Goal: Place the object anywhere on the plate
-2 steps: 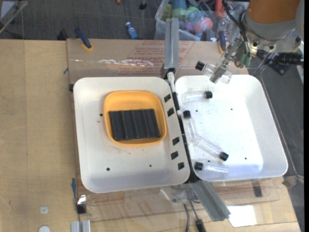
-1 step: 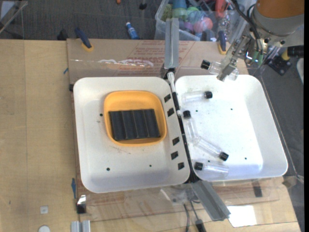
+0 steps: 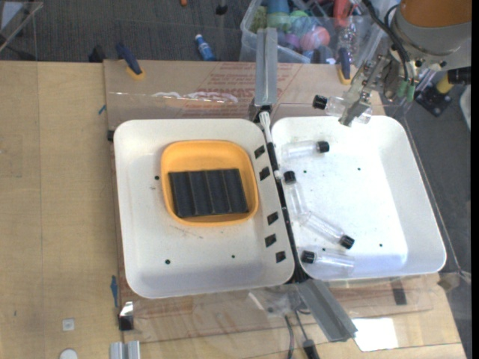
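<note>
An orange plate [image 3: 209, 155] rests in the left bin [image 3: 142, 260]. A dark ribbed block [image 3: 208, 192] lies flat on the plate. My gripper [image 3: 354, 112] hangs over the back rim of the right bin [image 3: 404, 200]. A clear tube with a black cap [image 3: 329, 104] sits just left of the gripper, touching or nearly touching it; I cannot tell if it is held. Several more clear black-capped tubes lie in the right bin, one near the back [image 3: 308, 149] and one near the front [image 3: 328, 232].
A metal rail [image 3: 263, 73] runs back from the seam between the bins. A clear tub of colourful items [image 3: 307, 13] stands behind the bins. Black clips [image 3: 271, 218] line the divider. The arm's cables hang at the upper right.
</note>
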{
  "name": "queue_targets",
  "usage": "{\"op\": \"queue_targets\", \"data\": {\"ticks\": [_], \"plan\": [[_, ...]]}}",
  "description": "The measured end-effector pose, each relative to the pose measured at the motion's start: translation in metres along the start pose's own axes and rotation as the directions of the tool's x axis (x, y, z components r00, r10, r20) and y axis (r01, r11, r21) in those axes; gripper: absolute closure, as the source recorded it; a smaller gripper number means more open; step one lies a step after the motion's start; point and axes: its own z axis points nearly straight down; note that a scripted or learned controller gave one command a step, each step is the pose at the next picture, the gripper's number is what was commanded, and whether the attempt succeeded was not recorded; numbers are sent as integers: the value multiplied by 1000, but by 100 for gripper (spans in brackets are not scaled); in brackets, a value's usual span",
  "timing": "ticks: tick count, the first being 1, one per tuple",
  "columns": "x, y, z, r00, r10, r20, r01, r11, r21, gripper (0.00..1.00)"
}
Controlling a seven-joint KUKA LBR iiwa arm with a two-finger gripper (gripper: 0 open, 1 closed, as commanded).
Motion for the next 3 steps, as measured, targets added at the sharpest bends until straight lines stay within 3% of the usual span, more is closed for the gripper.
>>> {"op": "queue_targets", "data": {"ticks": [1,2,3], "plan": [[-3,-6,4,999,-34,-2,34,999,0,100],[-3,-30,176,976,-215,-8,215,977,-1,100],[-3,-1,138,966,-258,-2,258,966,-1,100]]}}
